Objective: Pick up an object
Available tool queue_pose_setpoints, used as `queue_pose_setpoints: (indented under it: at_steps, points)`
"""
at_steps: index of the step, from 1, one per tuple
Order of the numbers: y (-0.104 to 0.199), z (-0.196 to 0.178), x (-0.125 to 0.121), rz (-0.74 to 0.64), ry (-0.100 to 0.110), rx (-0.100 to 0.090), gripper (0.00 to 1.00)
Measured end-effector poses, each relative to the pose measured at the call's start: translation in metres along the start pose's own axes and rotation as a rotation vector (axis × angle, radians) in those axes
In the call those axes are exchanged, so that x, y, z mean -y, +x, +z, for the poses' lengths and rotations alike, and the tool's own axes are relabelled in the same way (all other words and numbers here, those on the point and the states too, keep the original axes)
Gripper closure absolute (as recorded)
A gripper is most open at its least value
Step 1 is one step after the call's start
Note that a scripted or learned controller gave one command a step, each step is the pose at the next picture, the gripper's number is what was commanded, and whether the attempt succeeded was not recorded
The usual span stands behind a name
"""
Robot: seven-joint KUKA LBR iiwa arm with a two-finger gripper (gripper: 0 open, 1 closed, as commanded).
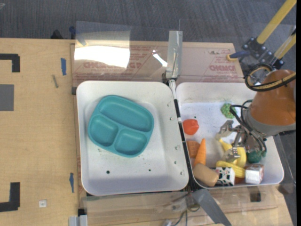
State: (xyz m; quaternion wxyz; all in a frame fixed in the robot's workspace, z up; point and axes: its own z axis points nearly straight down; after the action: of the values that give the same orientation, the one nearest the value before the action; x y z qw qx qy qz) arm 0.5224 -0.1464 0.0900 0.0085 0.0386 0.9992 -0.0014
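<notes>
The gripper is down in the right white bin, among a yellow plastic corn-like toy at the heap's centre; whether the pincer is spread or pinching, I cannot tell. At nine o'clock from it, an orange plastic carrot; at ten, a red-orange round toy. At twelve, a green leafy piece. At seven, a tan bread-shaped toy beside a black-and-white spotted block. The left white bin holds a teal sectioned plastic plate. Both sit on a brown cardboard-covered bench.
</notes>
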Motion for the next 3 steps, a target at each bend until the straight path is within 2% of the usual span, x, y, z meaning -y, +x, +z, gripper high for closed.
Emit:
queue_pose_setpoints:
  at_steps: [1, 2, 3]
  points:
    - [0.018, -0.007, -0.042, 0.041, 0.015, 0.038, 0.00]
    - [0.018, -0.005, -0.037, 0.132, 0.008, 0.027, 0.00]
    - [0.028, -0.010, -0.040, 0.144, 0.013, 0.052, 0.00]
